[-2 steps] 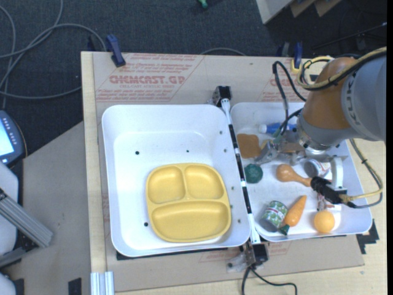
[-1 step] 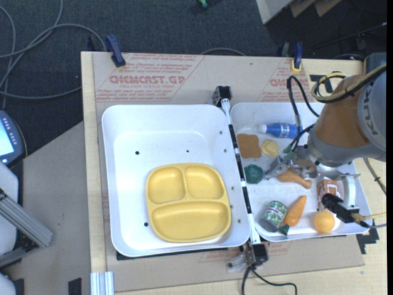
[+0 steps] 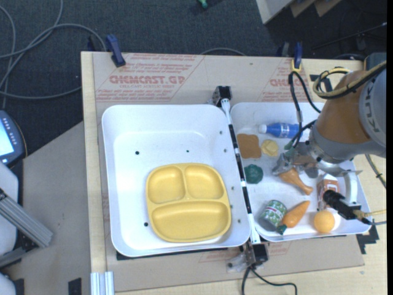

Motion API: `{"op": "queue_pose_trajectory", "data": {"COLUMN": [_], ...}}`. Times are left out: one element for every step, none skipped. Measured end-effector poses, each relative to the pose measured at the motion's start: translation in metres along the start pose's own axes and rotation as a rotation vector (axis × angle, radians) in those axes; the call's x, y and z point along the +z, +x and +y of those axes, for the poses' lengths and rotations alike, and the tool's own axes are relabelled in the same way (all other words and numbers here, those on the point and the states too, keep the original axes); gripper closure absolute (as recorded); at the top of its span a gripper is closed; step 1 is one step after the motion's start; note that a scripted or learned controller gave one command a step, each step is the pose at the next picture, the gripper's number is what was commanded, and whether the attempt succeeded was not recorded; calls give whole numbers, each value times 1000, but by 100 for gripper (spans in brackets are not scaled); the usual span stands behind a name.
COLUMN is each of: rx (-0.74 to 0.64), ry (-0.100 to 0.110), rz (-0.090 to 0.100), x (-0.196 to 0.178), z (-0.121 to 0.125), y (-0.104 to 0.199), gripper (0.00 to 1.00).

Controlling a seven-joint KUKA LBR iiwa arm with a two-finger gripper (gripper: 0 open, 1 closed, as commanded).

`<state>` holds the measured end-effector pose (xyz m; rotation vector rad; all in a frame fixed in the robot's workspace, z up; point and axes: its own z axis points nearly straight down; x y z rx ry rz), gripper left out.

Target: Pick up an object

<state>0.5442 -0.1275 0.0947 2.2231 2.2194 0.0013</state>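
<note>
Nearest the camera, a smooth yellow plastic tray (image 3: pixel 188 201) with three compartments lay in the left bin (image 3: pixel 123 140). In the right bin (image 3: pixel 258 112) sat a green can (image 3: pixel 272 214), a tapered carrot (image 3: pixel 296 213), a round orange (image 3: pixel 324 221), a teal lump (image 3: pixel 254 174), a brown slab (image 3: pixel 249 145) and a blue bottle (image 3: pixel 280 129). The gripper (image 3: pixel 293 165) hung low just above a tan piece (image 3: pixel 295 180); whether it was open or gripping anything could not be told.
</note>
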Motion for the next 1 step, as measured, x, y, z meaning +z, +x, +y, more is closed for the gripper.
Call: {"op": "queue_pose_trajectory", "data": {"rx": [-13], "ry": [-15], "rz": [1], "x": [-116], "z": [44], "y": [88], "gripper": [100]}}
